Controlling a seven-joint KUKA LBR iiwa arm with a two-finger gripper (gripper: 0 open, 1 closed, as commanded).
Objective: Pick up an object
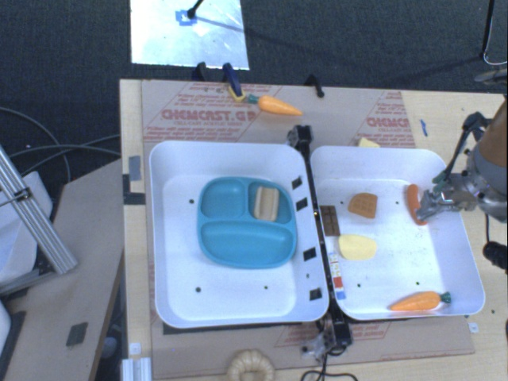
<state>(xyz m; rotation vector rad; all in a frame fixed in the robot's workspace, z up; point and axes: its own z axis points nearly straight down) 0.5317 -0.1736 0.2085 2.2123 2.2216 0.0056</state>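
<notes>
The arm is reaching in over the right bin (456, 236), its gripper (429, 205) hanging just beside a red sausage (413, 202) near that bin's far right side. Whether the gripper is clenched or released cannot be told from here; nothing is visibly held. To grasp well, the program is probably needing to centre over the sausage, align across its narrow width, and descend fully before closing. A cookie (363, 205), a yellow slice (357, 248) and a carrot (417, 301) are lying well apart, leaving room.
</notes>
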